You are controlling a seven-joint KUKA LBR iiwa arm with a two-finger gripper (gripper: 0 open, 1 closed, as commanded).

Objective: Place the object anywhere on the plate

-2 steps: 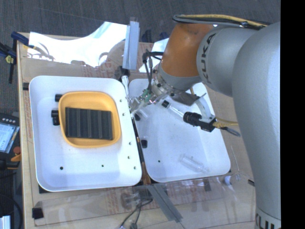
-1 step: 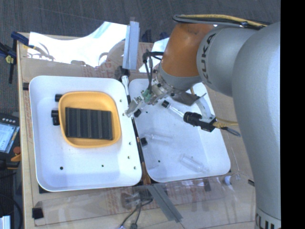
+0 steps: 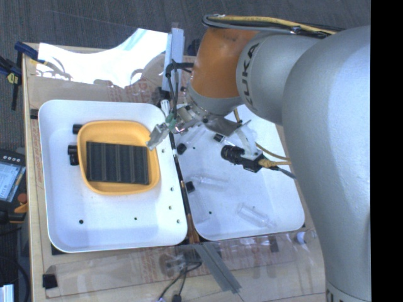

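Fingers hung over the plate's right rim, gripping what looked like a small grey object; blurry, so unsure. Probably light and stiff; pinch across its middle. Left bin held the plate.

Yellow plate looks smooth matt plastic w/ dark ribbed insert; white bins glossy plastic; arm matt grey metal.
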